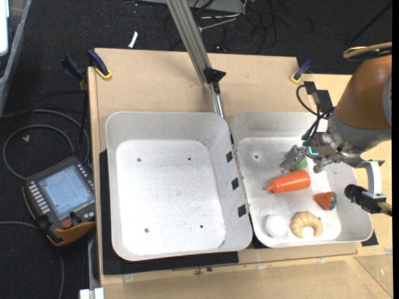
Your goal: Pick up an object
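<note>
The gripper [303,159] is placed low in the right bin [262,136], just above the orange carrot [289,182], probably because a grasp from above is intended there. Whether it is released or clenched cannot be told, and nothing is seen held. The carrot is smooth, tapered and looks like plastic. Just right of the carrot a small red strawberry [325,199] is lying; below the carrot a white egg [275,225] and a curved, ridged croissant [306,223] are resting.
</note>
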